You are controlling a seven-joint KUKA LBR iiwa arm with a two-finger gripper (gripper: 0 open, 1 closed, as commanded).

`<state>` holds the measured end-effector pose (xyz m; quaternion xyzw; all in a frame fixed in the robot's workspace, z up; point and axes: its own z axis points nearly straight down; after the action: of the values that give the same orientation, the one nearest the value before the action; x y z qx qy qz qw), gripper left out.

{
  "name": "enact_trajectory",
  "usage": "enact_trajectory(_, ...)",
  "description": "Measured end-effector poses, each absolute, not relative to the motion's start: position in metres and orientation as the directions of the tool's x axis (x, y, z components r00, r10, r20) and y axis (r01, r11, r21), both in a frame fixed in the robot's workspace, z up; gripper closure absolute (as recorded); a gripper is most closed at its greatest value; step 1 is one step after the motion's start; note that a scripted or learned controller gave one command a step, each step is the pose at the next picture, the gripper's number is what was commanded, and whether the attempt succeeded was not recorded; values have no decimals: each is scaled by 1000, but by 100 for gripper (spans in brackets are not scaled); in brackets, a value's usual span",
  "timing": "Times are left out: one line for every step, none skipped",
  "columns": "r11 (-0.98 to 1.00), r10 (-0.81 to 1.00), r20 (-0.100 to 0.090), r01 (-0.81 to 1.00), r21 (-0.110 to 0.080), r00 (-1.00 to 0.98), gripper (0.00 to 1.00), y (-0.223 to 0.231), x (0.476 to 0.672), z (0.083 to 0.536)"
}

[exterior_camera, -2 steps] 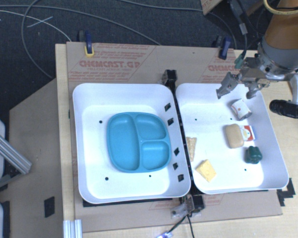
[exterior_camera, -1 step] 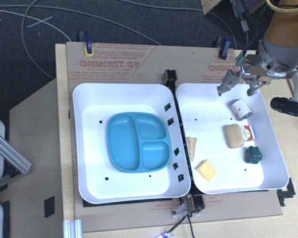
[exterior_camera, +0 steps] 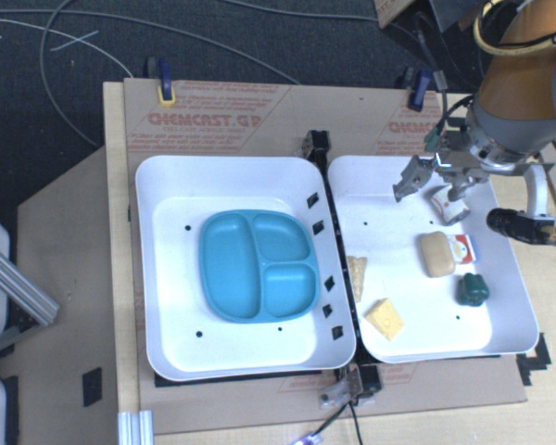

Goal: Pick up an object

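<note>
Dark carpet [exterior_camera: 37,109] surrounds a bench topped with a brown board [exterior_camera: 259,109], and thin cables [exterior_camera: 74,26] trail across the floor at the far left.

Count, nearest first: two white bins sit side by side on the board, touching along a black divider strip. One yellow holed wedge [exterior_camera: 385,319] lies near the front edge of the right bin [exterior_camera: 510,327]. One dark green lump [exterior_camera: 472,290] lies toward that bin's right side. One tan rounded block [exterior_camera: 436,254] lies just beyond it, touching one small red-and-white item [exterior_camera: 461,248]. One pale crumbly piece [exterior_camera: 357,276] lies against the bin's left wall. The left bin [exterior_camera: 167,248] holds one blue three-compartment plate [exterior_camera: 259,265], flat and roughly central.

Gripper [exterior_camera: 435,182]: positioned over the far part of the right bin, fingers spread, nothing between them. The tan rounded block lies just in front of it, apart from the fingers.

Writing: red print reading "CHEMCAST GP" appears on the board beyond the left bin, and repeats partly beyond the right bin. Two blue clamps [exterior_camera: 166,80] pin the far edge.
</note>
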<state>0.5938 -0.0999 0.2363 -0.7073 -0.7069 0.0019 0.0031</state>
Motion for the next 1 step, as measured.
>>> enact_trajectory(-1,1000,2,1000,-8,1,0,-107,599,179)
